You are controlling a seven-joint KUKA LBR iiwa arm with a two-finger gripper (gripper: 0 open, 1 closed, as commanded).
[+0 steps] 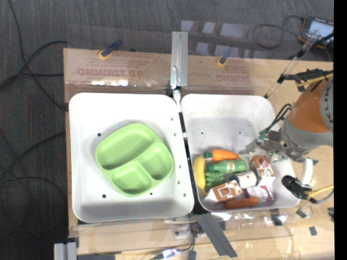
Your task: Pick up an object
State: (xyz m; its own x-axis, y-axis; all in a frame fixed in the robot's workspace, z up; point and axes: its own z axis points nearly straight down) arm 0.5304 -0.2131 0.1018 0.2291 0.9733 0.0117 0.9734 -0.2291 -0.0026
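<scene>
Best done by choosing one piece at the edge of the heap, not the tangled middle. Worth coming straight down over the carrot (224,155) or the small brown carton (262,166), closing only once the piece sits squarely between the fingers, then lifting vertically so neighbours stay put. Risky to close on two pieces at once; likely to slip or drag the pile.

Crowded into the near half of the right bin (227,110): a banana (199,173) along the left wall, a green bottle (226,167) just beside it, the carrot touching the bottle's far side, an orange-and-white box (227,190) nearer the front, a purple-and-white pouch (263,191) to its right, and a red-orange piece (241,202) against the front wall. Resting alone in the left bin (81,145), a green divided plate (135,159).

Poised over the right side of the right bin, the end effector (271,143), low under the orange-banded wrist. Hard to say how wide it stands or whether anything sits in it; fingers lost in clutter of metal and cable, possibly touching the brown carton, possibly just above it. Nothing visibly lifted clear of the pile.

Nearest candidate: the brown carton, just beside and slightly toward the front from the end effector. Carrot a little further, to its left. Banana well apart, across the heap.
</scene>
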